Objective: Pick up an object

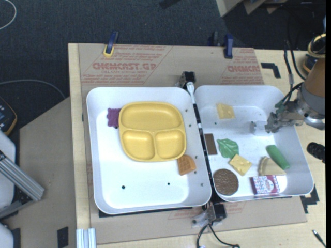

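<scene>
Bins sit side by side on the bench (155,61), and the arm (315,94) comes in from the right, its orange band just visible at the frame's edge; the gripper (273,125) hangs over the upper right part of the right bin (243,94), near that bin's right wall; how wide the claw stands I cannot tell, the tips are too small and dark to read, and nothing visible sits between them.

Down in the right bin, plenty to choose from: a pale yellow cheese slice (225,110) near the top, well left of the gripper; a small grey piece (253,126) just beside the gripper's left; a green leaf (227,147) in the middle; a second yellow wedge (240,164) just below the leaf; a brown bar (210,143) along the left wall; a round brown cookie (226,182) at the bottom left; a green pickle-shaped piece (277,157) lying at a slant below the gripper, with a tan banana-like piece (264,165) touching its left side; a red and white packet (265,185) at the bottom right.

Over in the left bin (103,138), a yellow divided tray (152,130) takes the upper middle; a purple item (113,117) pokes out at its left edge, partly hidden; an orange waffle-textured piece (186,165) sits at the tray's lower right corner.
</scene>
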Controlling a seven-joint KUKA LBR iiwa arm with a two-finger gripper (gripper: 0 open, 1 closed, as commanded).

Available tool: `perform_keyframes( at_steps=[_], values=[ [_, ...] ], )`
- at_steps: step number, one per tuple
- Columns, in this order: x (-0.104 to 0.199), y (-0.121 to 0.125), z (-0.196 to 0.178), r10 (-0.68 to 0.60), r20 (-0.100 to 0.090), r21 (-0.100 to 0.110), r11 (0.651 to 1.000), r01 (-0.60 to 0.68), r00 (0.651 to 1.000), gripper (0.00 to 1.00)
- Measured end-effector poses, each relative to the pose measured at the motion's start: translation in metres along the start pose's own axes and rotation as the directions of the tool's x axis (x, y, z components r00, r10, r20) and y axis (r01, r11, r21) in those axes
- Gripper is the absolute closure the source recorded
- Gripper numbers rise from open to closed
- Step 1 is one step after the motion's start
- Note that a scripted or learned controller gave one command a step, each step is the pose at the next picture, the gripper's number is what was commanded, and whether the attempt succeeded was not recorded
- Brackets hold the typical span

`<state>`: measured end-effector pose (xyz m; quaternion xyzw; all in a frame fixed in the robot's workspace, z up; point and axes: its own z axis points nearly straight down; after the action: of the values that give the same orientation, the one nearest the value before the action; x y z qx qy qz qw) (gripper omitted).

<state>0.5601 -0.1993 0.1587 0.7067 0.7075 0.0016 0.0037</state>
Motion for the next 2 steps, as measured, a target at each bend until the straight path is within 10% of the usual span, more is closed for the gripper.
perform_keyframes(
  at_steps=[2],
  values=[
    [0.004, -0.005, -0.068, -0.001, -0.001, 0.003, 1.0, 0.001, 1.0, 1.0]
  ],
)
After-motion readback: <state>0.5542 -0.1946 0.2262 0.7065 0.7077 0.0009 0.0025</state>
